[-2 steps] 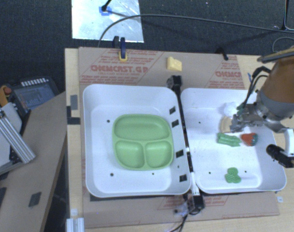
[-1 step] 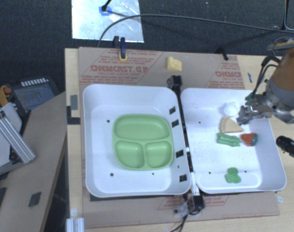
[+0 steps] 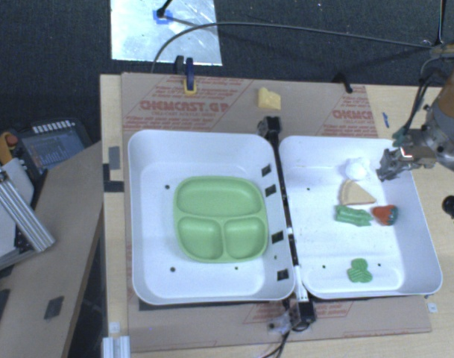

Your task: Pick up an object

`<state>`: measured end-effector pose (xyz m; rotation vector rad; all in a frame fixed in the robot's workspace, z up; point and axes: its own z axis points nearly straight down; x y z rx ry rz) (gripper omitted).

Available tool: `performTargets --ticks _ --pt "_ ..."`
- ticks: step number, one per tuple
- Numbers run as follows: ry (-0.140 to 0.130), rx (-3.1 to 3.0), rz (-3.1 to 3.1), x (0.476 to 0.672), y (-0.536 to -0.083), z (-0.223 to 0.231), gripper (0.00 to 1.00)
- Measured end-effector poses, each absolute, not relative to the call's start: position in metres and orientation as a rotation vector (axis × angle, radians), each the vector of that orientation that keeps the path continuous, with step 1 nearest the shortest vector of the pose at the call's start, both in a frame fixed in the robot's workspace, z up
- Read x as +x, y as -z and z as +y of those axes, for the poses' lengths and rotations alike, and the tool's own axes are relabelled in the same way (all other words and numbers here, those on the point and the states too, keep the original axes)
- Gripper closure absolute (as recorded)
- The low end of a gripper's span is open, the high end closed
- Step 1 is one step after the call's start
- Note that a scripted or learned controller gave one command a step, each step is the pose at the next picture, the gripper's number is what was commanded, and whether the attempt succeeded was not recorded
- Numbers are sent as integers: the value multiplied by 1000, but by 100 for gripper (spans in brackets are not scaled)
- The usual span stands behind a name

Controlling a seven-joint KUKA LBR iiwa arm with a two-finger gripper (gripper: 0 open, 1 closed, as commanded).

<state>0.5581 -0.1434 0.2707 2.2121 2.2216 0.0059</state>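
Observation:
The right bin (image 3: 316, 200) holds several small items: a white round piece (image 3: 355, 168), a tan wedge (image 3: 356, 193), a green piece (image 3: 352, 215), a red and green piece (image 3: 385, 215) and a green leafy piece (image 3: 359, 271) near the front. My gripper (image 3: 391, 164) hangs over the bin's far right side, just right of the white piece and apart from it. Nothing shows between its fingers.
The left bin (image 3: 148, 200) holds a green divided plate (image 3: 219, 218). A yellow block (image 3: 269, 98) lies on the cardboard behind the bins. A yellow clamp (image 3: 188, 77) sits at the back edge, and cables run across the dark floor beyond.

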Motion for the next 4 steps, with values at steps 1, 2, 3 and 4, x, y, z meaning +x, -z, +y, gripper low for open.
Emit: performTargets --ticks 1,2,3,4 --pt "-4 2211 2232 555 -257 -88 100" --pt "-4 2210 2232 560 -261 -40 100" --pt "-3 2212 2232 565 -247 6 100" --pt "-3 2212 2231 571 -241 49 100"
